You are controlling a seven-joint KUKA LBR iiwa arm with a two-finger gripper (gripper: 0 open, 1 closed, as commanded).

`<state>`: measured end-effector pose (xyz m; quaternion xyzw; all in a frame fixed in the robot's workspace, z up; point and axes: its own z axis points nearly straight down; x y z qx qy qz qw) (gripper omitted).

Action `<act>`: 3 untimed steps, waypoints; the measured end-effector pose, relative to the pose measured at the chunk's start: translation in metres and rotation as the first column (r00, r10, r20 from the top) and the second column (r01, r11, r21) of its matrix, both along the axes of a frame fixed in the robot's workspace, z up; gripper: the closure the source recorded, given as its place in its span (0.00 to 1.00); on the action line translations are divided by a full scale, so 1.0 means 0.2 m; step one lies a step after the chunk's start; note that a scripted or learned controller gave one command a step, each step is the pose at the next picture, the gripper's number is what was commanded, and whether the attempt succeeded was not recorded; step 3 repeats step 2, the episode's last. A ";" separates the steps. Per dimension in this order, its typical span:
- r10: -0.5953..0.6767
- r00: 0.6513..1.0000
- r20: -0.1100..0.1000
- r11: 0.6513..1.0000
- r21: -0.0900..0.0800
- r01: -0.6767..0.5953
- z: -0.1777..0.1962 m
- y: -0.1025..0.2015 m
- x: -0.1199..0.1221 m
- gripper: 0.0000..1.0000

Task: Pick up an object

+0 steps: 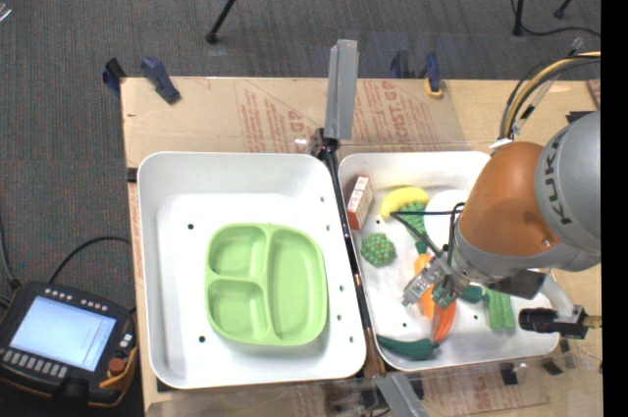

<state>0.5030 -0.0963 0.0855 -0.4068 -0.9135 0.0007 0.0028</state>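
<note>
Jaws of the gripper point(439, 292) sit low in the right bin point(471, 160), over a carrot point(444, 319); whether apart or closed cannot be told (the wrist hides them). Such a low pose suggests a grasp attempt. Orange and tapered, the carrot lies near the bin's front wall.

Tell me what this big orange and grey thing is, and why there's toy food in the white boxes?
It's a robot arm, seen from a camera above the bench. It reaches in from the right. Its gripper, like a two-finger hand, is down among toy food in the right bin: a banana, a broccoli, an orange carrot. It's trying to pick one up; I can't tell if it has. The left bin has a green divided plate.
</note>
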 end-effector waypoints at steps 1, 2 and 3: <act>0.066 0.998 0.014 0.998 0.001 -0.066 0.53 0.43 0.13 1.00; 0.233 0.972 0.002 0.972 0.001 -0.233 0.00 0.05 0.03 1.00; 0.233 0.972 0.002 0.972 0.001 -0.233 0.00 0.05 0.03 1.00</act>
